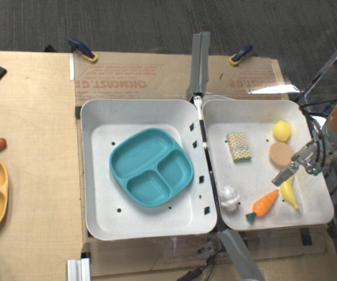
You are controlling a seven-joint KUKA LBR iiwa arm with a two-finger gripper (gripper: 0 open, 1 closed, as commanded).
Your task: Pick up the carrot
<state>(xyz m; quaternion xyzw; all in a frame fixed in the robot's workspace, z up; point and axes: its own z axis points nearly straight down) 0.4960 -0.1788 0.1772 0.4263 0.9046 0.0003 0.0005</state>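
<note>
Carrot unheld in the right bin; gripper just above and to its right.

I found the carrot (264, 204) lying near the front edge of the right bin (256, 113), beside a banana (289, 194) and right of a white lump (229, 198). I could not tell how the jaws of the gripper (291, 170) stood. A teal divided plate (150, 167) sat in the left bin (98, 174).
</note>
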